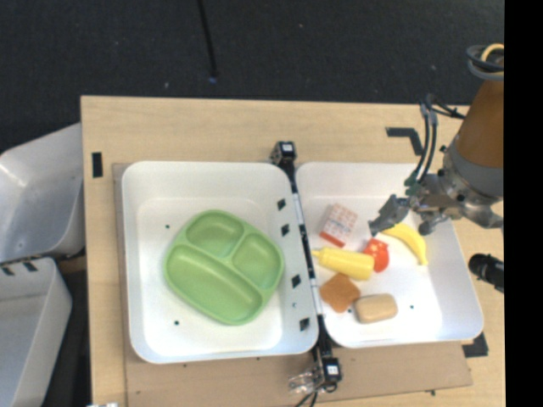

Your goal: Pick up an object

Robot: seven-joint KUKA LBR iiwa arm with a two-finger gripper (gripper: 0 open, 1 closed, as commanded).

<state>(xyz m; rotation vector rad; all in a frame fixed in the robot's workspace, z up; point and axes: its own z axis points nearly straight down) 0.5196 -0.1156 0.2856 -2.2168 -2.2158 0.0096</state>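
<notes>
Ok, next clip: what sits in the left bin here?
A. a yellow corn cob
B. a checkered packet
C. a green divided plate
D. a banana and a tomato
C: the green divided plate lies alone in the left bin, while the banana, corn cob and other small items are all in the right bin.

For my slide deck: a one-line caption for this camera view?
Gripper over banana in right bin; green tray in left bin.
</notes>
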